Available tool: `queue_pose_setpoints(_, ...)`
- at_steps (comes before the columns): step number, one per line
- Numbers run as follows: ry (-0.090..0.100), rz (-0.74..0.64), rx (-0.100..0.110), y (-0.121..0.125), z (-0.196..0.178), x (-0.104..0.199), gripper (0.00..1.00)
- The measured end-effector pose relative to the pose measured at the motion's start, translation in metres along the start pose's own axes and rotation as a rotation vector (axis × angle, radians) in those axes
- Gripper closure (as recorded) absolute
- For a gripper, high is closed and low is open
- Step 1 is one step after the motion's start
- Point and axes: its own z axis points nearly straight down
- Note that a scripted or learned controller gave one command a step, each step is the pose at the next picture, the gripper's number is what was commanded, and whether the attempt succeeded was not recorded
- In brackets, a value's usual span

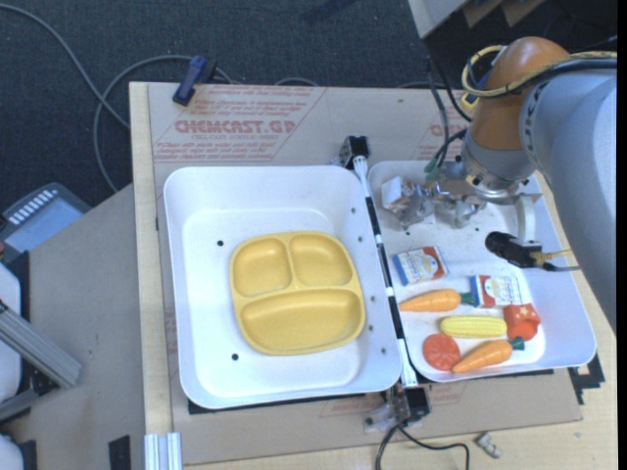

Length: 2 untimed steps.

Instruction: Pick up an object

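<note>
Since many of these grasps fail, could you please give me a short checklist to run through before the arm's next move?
1. Pincer over the right bin: ok, at its far end.
2. Pincer holding something: cannot tell, it is too cluttered there.
3. Targets available: ok, the carrot, corn and tomato lie in the right bin.
4. Targets spaced for a clean grasp: not ok, the corn, tomato and second carrot crowd together.
5. Yellow tray out of the path: ok, it is in the left bin.
</note>
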Motion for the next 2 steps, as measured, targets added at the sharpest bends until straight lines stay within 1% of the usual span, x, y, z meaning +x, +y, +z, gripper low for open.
queue_pose_setpoints(1,-0.011,0.006,-0.059,-0.015,0.000,0.011,0.00)
queue_pose_setpoints(2,0.001,0.000,-0.010,0.001,0.002,0.000,0.00)
